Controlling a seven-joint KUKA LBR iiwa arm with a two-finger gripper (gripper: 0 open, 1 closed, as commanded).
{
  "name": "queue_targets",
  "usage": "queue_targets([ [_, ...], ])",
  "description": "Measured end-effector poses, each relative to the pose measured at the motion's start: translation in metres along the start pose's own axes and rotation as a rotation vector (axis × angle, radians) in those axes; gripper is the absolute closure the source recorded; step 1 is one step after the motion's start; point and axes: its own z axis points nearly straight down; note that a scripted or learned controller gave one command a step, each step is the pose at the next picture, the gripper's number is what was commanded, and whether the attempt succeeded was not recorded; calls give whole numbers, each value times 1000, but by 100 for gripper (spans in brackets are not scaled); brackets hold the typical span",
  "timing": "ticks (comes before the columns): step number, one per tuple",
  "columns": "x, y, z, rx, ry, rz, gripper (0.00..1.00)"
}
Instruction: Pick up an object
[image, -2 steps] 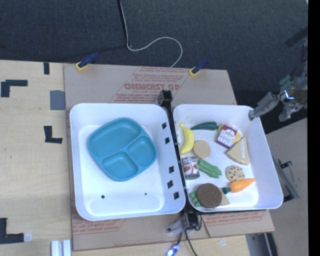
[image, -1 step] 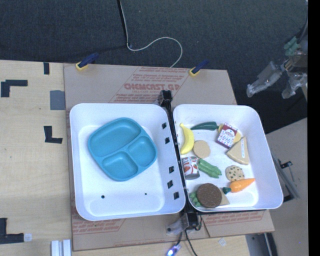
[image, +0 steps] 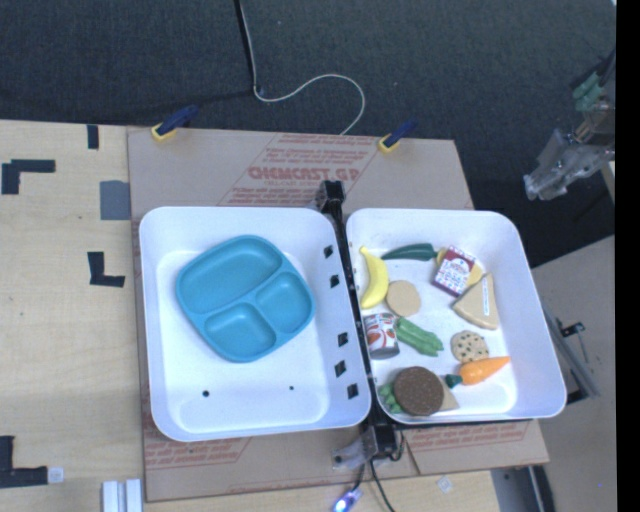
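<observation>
The right bin (image: 530, 300) holds several toy foods: a yellow banana (image: 374, 278), a green chilli (image: 408, 252), a red carton (image: 454, 270), a cheese wedge (image: 480, 302), a round cracker (image: 403, 298), a small can (image: 381, 335), a green pea pod (image: 419, 337), a cookie (image: 468, 346), an orange carrot (image: 482, 370) and a brown burger patty (image: 417, 391). My gripper (image: 548, 178) hangs at the far right, up off the bench and outside the bins, well above and right of the food.
The left bin (image: 165, 390) contains a blue divided plate (image: 245, 297). Both bins rest on a cardboard sheet (image: 290, 165) held by two clamps at the back. A white cable (image: 310, 85) loops over the dark floor behind.
</observation>
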Motion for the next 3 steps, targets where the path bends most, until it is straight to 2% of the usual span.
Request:
queue_targets([
  [3, 1, 1, -30, 0, -1, -2, 100],
])
